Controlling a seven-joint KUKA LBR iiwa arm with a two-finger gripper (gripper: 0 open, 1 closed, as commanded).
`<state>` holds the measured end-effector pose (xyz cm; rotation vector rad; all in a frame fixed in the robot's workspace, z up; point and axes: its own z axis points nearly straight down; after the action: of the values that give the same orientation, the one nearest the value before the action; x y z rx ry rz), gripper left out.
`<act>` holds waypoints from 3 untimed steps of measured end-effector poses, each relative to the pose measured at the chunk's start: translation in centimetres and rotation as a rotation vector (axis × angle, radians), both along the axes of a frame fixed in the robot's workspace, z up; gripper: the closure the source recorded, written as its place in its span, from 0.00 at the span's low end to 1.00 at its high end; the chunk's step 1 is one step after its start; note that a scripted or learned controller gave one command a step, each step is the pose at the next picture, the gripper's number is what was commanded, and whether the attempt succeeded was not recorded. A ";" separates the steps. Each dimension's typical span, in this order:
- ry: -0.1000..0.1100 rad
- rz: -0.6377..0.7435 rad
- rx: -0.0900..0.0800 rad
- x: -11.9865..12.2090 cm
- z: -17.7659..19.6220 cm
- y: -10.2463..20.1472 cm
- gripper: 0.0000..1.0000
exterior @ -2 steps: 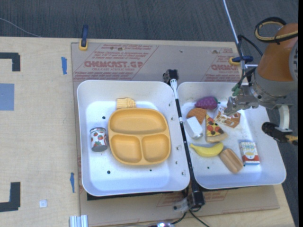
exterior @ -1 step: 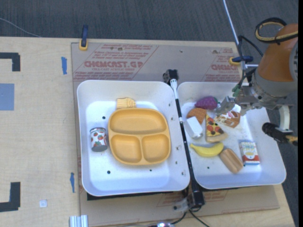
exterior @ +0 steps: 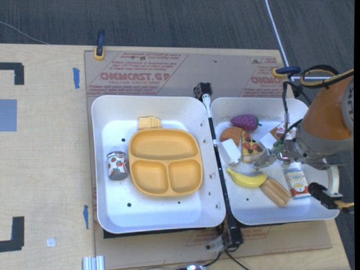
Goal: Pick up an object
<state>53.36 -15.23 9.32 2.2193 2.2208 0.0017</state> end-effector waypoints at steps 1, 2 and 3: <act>-0.016 -0.001 -0.007 -3.5 -0.3 4.9 0.00; -0.025 -0.005 -0.016 -3.3 0.8 4.5 1.00; -0.024 -0.006 -0.016 -3.4 0.8 4.5 0.00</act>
<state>50.00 -10.70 10.12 2.2055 2.1945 0.0101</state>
